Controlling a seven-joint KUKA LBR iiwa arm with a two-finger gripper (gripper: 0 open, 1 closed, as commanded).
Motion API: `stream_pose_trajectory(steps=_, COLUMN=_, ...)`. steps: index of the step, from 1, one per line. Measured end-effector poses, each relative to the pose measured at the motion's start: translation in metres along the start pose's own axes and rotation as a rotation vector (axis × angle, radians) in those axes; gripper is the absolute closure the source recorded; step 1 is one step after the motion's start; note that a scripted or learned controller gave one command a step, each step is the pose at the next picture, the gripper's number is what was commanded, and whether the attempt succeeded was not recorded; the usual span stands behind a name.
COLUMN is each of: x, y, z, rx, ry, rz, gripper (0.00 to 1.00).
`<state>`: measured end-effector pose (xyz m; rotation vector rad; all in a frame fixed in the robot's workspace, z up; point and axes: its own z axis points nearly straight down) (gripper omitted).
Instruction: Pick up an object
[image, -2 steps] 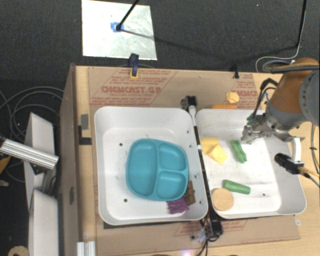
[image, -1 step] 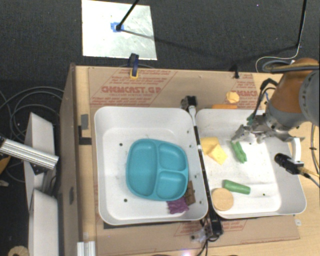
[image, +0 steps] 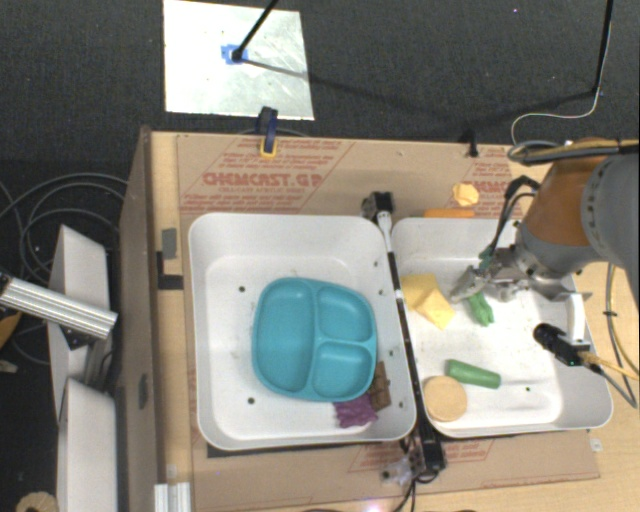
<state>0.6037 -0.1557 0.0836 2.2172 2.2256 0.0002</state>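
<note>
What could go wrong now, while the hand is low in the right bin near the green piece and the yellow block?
The hand is crowded: the small green piece lies close to the yellow block, so it may push one aside or catch both. The grasp may also slip, since the green piece looks small. I cannot tell whether anything is held.

Tabletop (image: 290, 165): brown board with reddish print, seen at a slant. Two shallow white bins sit on it side by side, touching along the middle: left bin (image: 215, 300), right bin (image: 590, 400). Small yellow piece (image: 465, 194) and orange piece (image: 449, 212) lie on the board just behind the right bin.
</note>
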Motion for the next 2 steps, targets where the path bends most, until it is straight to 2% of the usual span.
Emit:
stream_pose_trajectory(steps=1, x=-0.001, y=0.002, z=-0.012, rx=-0.005, ry=-0.001, rz=0.0, gripper=1.0)
stream_pose_trajectory(steps=2, x=0.072, y=0.038, z=-0.118, rx=-0.015, ry=0.001, rz=-0.009, gripper=1.0)
